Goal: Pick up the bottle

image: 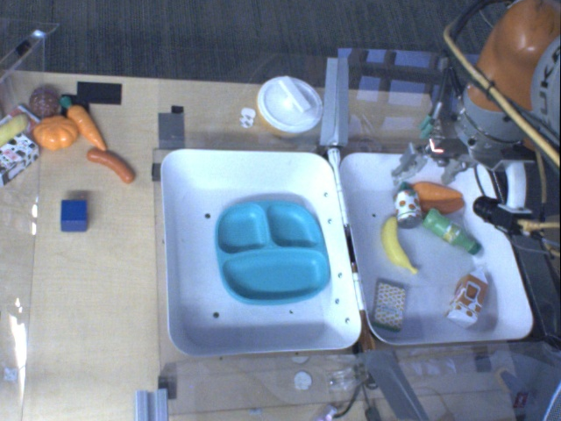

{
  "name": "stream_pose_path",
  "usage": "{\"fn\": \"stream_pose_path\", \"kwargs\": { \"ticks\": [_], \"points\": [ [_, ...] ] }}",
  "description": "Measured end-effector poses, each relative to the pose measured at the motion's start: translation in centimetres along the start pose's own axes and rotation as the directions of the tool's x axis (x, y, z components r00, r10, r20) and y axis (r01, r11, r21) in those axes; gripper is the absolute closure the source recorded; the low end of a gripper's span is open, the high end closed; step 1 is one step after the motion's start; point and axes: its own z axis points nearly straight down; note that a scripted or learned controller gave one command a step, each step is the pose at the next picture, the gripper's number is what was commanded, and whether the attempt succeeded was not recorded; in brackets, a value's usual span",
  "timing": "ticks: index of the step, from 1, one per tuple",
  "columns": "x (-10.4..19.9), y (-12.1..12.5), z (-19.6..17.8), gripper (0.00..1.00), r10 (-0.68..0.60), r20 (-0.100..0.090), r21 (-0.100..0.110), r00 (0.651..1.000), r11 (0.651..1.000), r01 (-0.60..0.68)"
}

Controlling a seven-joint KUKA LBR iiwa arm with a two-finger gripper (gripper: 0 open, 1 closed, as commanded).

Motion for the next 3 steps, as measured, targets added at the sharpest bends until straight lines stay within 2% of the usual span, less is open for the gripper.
{"fn": "stream_pose_path", "kwargs": {
  "ticks": [1, 2, 3],
  "points": [
    [-7.7, -3.8, 6.6, 0.00, -0.137, 0.000, -0.001, 0.991, 0.991, 0.137],
    [-11.9, -1.6, 13.7, 0.00, -0.011, 0.001, -0.001, 1.000, 1.000, 0.011],
    [-11.8, -1.4, 12.5, 1.00, -0.014, 0.002, -0.007, 1.000, 1.000, 0.014]
  ]
}}
